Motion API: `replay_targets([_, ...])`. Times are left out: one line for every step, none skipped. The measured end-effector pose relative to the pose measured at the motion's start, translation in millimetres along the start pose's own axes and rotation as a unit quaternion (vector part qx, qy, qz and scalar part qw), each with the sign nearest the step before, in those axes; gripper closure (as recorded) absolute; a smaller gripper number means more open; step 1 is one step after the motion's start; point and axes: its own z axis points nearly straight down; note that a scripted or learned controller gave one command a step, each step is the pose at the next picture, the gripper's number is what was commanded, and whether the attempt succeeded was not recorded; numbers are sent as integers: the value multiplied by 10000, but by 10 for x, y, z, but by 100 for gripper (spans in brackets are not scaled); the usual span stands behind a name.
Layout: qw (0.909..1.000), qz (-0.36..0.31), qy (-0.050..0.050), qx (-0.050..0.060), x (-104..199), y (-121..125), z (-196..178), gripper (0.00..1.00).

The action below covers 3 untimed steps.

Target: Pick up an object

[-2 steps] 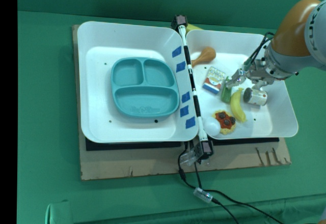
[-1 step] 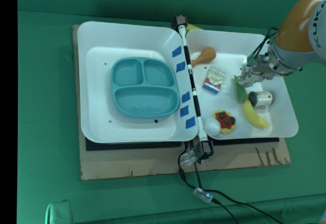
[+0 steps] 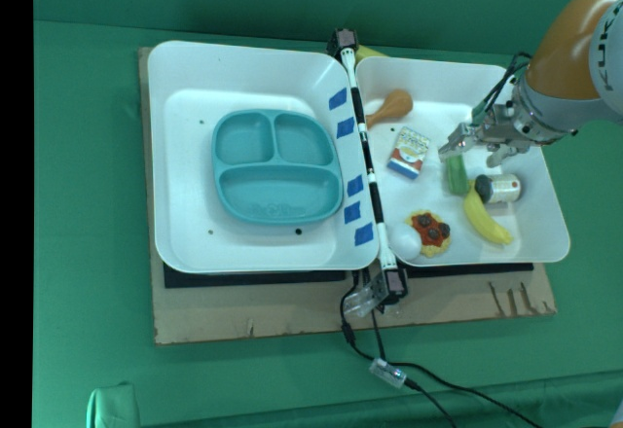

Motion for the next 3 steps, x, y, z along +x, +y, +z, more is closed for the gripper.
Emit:
replay_targets([9999,-44,14,113,33,-105,191,0])
replay_targets([10000,-7,-30,32,-12,-72,31,100])
replay_targets([9999,-64,36,144,416,131,-743,100])
